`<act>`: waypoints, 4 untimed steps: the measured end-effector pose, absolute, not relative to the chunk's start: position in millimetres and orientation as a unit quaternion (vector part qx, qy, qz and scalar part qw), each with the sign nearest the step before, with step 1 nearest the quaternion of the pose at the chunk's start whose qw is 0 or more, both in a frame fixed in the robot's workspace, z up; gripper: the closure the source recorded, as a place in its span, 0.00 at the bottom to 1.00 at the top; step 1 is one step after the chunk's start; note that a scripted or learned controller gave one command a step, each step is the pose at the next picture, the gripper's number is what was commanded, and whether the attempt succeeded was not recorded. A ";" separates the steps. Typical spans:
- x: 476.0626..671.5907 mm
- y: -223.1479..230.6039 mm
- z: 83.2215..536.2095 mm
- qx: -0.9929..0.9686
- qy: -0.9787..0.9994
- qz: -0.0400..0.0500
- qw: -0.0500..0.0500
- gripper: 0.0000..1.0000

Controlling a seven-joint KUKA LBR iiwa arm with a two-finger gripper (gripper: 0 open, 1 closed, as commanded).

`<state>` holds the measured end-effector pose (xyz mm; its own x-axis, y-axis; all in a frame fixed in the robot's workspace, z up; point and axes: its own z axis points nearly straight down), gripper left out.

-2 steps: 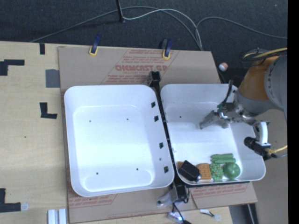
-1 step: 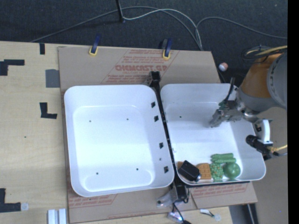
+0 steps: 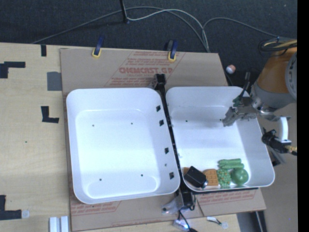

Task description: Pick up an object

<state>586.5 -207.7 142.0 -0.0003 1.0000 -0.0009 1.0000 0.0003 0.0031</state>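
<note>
Several small objects lie along the near edge of the right bin (image 3: 203,129): a black block (image 3: 196,177), an orange cracker-like piece (image 3: 210,176), a green bumpy piece (image 3: 225,177), a green ridged piece (image 3: 230,164) and a round green ball (image 3: 240,176). My gripper (image 3: 231,118) hangs over the far right part of that bin, well away from the objects, fingers pointing down-left. Nothing shows between its fingers.
The left bin (image 3: 116,144) lies beside the right one, with black clips along the shared wall (image 3: 166,129). Both stand on a cardboard sheet (image 3: 140,69) held by blue-yellow clamps. Cables run across the dark floor behind. A small pink ball (image 3: 231,68) rests off the cardboard's far right.
</note>
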 end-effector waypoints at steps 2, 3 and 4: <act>583.0 -209.7 253.4 0.707 0.707 0.001 0.001 1.00; 589.3 -154.3 251.9 0.706 0.709 0.000 0.000 1.00; 581.6 -111.2 243.4 0.706 0.708 0.000 0.000 1.00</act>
<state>581.6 -111.2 243.4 -0.0028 1.0000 0.0007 1.0000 0.0028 -0.0006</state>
